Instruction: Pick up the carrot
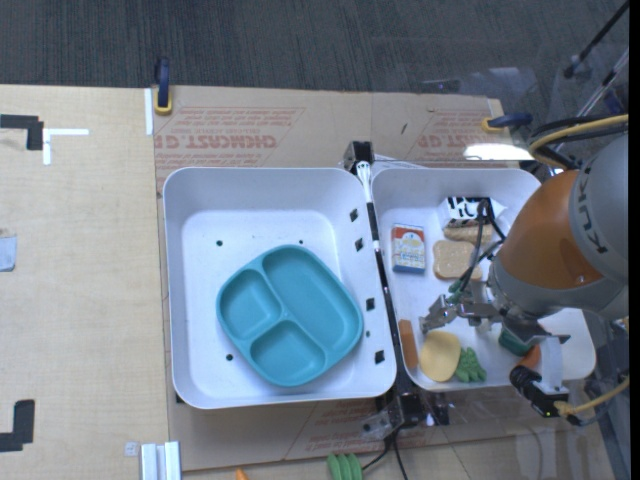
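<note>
You'll find the carrot (406,341) in the right bin (420,183), lying along its left wall near the front: a slim orange stick, darker and reddish toward the far end, running front to back. Just right of it sits a yellow rounded piece (440,356), touching or nearly so, with a green leafy toy (470,367) beyond. The gripper (437,317) hangs just above and right of the carrot; you cannot tell how far its metal tips are spread, and nothing visibly sits between them. The left bin (180,268) holds a teal divided plate (289,314)
</note>
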Tool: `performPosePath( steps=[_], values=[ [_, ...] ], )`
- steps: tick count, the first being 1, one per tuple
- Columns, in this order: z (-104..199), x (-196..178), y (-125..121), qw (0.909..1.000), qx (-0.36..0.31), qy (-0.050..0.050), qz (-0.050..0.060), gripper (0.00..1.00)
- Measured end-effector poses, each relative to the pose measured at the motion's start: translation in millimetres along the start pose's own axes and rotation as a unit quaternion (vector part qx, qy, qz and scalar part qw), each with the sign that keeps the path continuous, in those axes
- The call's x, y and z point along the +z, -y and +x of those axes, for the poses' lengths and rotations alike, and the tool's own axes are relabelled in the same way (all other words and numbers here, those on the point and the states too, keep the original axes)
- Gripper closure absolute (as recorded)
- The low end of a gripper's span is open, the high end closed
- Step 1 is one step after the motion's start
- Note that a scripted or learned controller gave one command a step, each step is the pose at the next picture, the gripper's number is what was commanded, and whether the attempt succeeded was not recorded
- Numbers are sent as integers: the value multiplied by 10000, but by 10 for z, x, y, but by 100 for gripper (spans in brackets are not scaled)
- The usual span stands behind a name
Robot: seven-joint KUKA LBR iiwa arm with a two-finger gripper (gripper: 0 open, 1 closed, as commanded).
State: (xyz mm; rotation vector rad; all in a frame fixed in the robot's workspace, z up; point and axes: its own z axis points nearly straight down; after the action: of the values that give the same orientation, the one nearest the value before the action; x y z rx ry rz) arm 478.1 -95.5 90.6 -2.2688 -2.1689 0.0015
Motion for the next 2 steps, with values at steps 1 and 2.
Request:
performPosePath(
  steps=[1, 2],
  values=[
    [-11, -83, -14, 10000, 11, 7, -9, 100],
    [-12, -84, -14, 10000, 15, 7, -7, 0]
  ],
)
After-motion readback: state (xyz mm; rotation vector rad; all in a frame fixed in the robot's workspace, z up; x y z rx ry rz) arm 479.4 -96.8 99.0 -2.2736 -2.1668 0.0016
